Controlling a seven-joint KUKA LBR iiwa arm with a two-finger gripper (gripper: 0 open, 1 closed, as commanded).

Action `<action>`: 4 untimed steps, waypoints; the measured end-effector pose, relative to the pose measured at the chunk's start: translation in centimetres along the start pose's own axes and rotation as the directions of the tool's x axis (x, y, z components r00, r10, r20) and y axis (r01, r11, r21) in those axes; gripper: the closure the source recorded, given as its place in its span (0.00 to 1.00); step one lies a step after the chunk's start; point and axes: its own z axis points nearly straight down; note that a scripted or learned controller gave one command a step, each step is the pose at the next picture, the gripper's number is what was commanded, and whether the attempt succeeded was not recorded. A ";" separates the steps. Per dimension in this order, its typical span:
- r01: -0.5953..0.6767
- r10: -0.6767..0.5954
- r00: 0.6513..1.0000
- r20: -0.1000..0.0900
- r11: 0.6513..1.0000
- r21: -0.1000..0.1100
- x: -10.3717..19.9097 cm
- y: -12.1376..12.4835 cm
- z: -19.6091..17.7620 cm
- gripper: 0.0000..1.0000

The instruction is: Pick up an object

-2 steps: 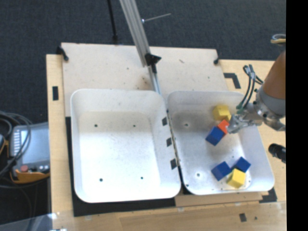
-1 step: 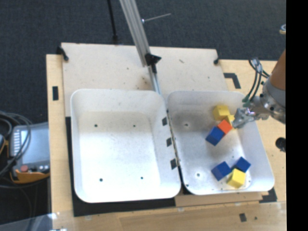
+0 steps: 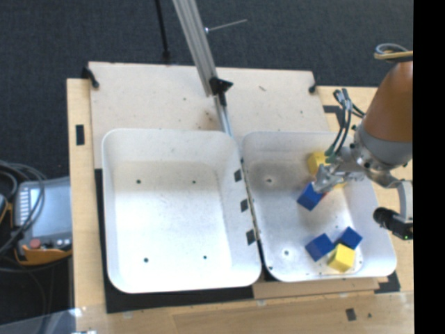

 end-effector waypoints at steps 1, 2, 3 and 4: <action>0.001 -0.001 1.000 -0.001 1.000 -0.001 4.3 -0.2 -0.4 1.00; 0.002 -0.002 1.000 -0.002 1.000 0.001 10.1 0.0 -0.5 1.00; 0.001 -0.001 1.000 -0.002 1.000 0.002 14.3 -1.0 -0.8 1.00; 0.002 -0.002 1.000 -0.002 1.000 -0.002 18.8 -1.5 -1.5 1.00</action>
